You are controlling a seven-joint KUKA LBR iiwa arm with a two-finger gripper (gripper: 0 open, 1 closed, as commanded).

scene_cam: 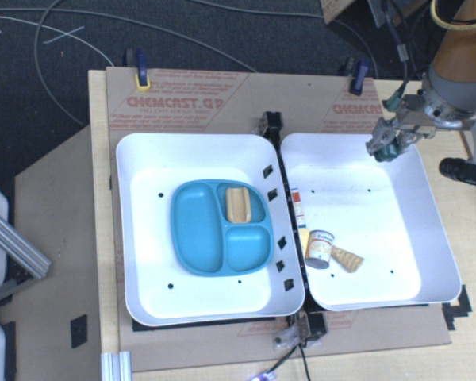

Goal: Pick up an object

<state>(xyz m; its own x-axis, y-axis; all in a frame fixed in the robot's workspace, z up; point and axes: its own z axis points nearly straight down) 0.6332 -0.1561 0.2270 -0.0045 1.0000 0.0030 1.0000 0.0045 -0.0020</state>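
The right bin (397, 236) has lots of bare white floor. Only 3 small things sit there, all near its left wall: a little can (319, 248), a tan piece (347, 259) touching it, and a thin red and white strip (298, 206) by the wall. The middle and right side are open. In the left bin (143, 213), a big blue tray (202, 232) fills the middle, leaving a ring of bare floor around it. Black clips (276, 213) line the wall between the 2 bins.

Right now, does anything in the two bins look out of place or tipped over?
Yes: the small can in the right bin lies on its side, touching a tan piece. The blue tray in the left bin sits slightly rotated.
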